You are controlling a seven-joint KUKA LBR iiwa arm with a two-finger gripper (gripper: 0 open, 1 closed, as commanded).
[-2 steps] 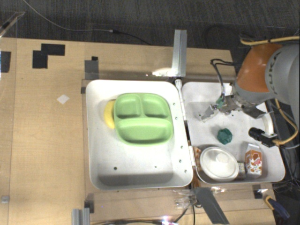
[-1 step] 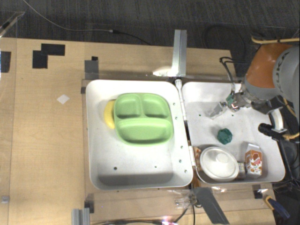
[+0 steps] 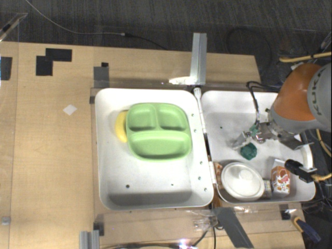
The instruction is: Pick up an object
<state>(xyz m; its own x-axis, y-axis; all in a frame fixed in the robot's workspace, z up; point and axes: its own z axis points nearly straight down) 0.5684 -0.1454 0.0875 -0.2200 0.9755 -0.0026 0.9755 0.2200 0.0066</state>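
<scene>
— Two white bins sit side by side on the bench; what lies in each?

— Take the green divided plate [image 3: 157, 130] as the landmark. It rests in the left bin [image 3: 111, 180], toward that bin's far half, with a yellow object [image 3: 120, 127] peeking out from under its left edge. To the plate's right, past the rim the bins share, is the right bin [image 3: 228, 108].

— And the things there?

— A small dark green object [image 3: 249, 151] lies well to the right of the plate, about level with its near edge. A white bowl [image 3: 242, 180] sits right of the plate and nearer the camera, close to the shared rim. Farther right again, at that bin's near corner, stands a small red and white carton [image 3: 280, 181].

— Where is the arm?

— The arm [image 3: 303, 95], grey with its orange band, reaches in far to the right of the plate. The gripper [image 3: 254, 135] hangs just above and beside the dark green object, perhaps touching it.

— Is it gripping anything?

— I cannot tell; the tip is too small and cluttered to read. Nothing shows clearly held by it, and the dark green object appears to lie on the bin floor.
</scene>
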